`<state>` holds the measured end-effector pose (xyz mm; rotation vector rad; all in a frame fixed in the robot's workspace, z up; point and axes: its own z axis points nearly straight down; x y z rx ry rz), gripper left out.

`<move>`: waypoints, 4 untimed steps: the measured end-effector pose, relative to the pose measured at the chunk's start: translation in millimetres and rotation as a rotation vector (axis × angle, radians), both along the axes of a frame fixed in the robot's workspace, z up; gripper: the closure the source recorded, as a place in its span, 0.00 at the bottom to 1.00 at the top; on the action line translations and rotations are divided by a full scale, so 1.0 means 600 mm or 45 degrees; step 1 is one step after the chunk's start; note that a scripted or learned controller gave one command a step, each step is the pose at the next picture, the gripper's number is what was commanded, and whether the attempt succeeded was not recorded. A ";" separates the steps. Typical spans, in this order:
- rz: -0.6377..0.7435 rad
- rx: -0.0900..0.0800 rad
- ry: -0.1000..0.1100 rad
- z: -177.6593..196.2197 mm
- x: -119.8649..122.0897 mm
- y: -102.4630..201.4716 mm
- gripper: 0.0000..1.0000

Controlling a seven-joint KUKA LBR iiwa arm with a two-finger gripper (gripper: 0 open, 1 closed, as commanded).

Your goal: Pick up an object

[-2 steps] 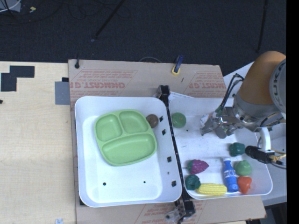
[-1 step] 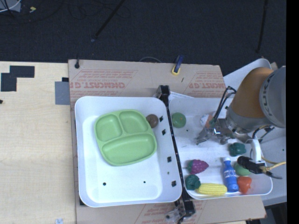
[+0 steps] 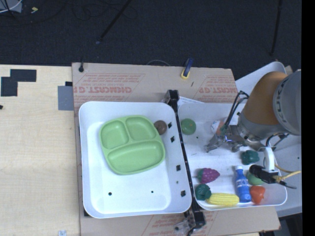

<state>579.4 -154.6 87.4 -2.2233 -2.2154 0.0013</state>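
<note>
My gripper hangs low over the middle of the right bin, its fingers pointing left and down with nothing visible between them. A green ball lies to its upper left. Along the bin's front lie a purple grape bunch, a dark green piece, a yellow corn cob, a blue bottle and a red-orange piece. A teal toy sits just right of the gripper.
The left bin holds a green divided plate and a small brown ball by the plate's upper right corner. A black divider separates the bins. Cardboard lies under both.
</note>
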 end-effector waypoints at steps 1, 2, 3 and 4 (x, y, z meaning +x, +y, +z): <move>-0.007 0.001 0.001 0.017 -0.001 -0.003 1.00; -0.005 -0.002 -0.005 0.089 -0.005 -0.014 1.00; -0.001 -0.002 -0.005 0.170 -0.019 -0.010 1.00; 0.004 -0.002 -0.006 0.238 -0.018 -0.011 1.00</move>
